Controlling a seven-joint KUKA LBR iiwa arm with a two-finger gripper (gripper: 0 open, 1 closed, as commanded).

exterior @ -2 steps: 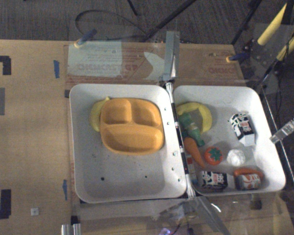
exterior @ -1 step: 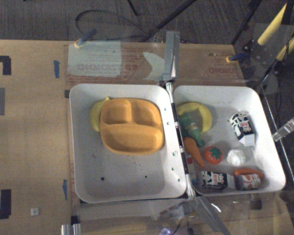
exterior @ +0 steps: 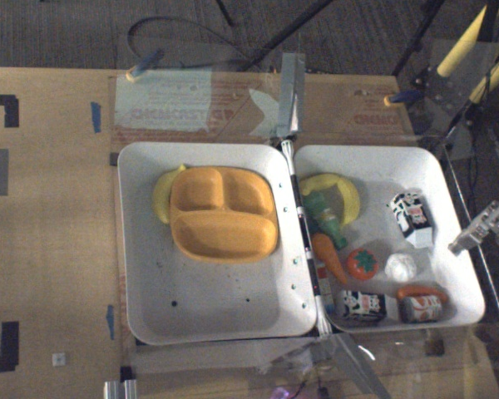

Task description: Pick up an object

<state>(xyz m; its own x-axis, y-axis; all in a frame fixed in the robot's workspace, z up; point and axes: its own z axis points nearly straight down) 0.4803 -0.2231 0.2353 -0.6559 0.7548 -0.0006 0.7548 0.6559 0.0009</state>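
The right bin [exterior: 374, 158] holds several small items: a cow-patterned carton [exterior: 411, 216], a white ball [exterior: 401, 266], a red tomato [exterior: 361, 263], an orange carrot [exterior: 328, 258], a green bottle [exterior: 324, 216] lying on a yellow curved piece [exterior: 345, 191], a second cow-patterned box [exterior: 364, 305] and a brown can [exterior: 421, 307] under an orange sausage shape [exterior: 422, 292]. My gripper [exterior: 480, 229] is at the far right, over the right bin's outer rim, apart from every item. Nothing shows between its tips.
The left bin [exterior: 191, 306] holds an orange divided tray [exterior: 224, 213] lying over a yellow piece [exterior: 162, 196]. A metal divider [exterior: 289, 106] runs between the bins. Tripod legs and cables cross the floor at the back.
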